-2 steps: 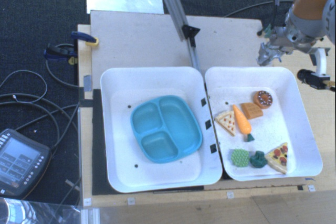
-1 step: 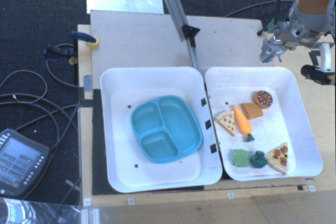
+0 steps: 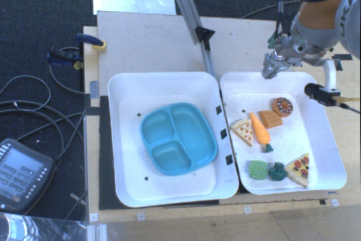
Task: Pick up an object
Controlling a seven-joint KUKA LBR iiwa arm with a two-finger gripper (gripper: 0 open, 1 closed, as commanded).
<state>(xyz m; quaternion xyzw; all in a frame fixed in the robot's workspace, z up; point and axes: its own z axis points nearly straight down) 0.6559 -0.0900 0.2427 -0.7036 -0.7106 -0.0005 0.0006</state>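
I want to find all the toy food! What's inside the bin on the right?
In the right bin: a donut, waffle, carrot, two pizza slices, and green veggies. Anything underneath them is covered.

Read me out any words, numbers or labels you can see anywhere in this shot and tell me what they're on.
No text can be read here.
Handheld control pad, lower left: it has a screen and keys, but any markings are too small and blurred to read.
Blue divided plate, the white bins and the toy foods such as the carrot: no lettering seen.
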